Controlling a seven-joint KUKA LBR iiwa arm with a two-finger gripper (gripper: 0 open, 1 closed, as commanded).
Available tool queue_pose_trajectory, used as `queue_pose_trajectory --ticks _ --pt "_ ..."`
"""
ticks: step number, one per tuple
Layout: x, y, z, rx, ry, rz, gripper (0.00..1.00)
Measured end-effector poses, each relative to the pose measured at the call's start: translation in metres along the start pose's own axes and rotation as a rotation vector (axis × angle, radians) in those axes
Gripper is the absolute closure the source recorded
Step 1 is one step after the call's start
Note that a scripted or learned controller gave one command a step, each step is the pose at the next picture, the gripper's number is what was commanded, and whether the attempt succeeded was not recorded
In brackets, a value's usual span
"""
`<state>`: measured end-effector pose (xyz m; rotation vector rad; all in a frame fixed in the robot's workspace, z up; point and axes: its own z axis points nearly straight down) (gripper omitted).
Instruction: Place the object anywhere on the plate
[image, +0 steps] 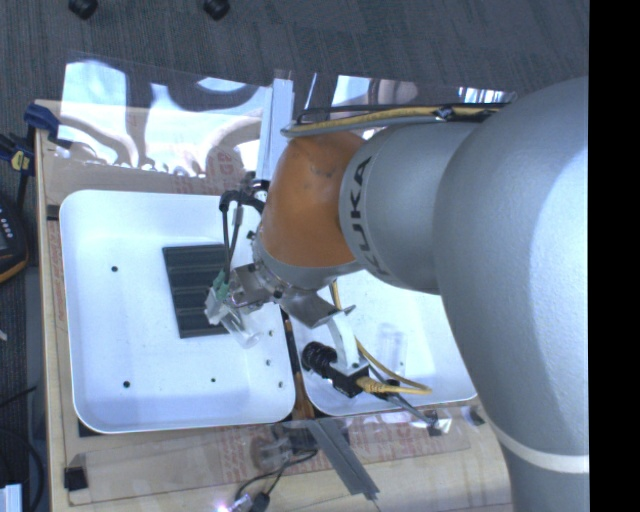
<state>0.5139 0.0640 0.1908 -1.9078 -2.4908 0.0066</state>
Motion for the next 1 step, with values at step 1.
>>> queue_pose_trajectory --ticks 1 --pt "0.0618 0.1043 0.0222 -0.002 -0.002 -0.189 1.00"
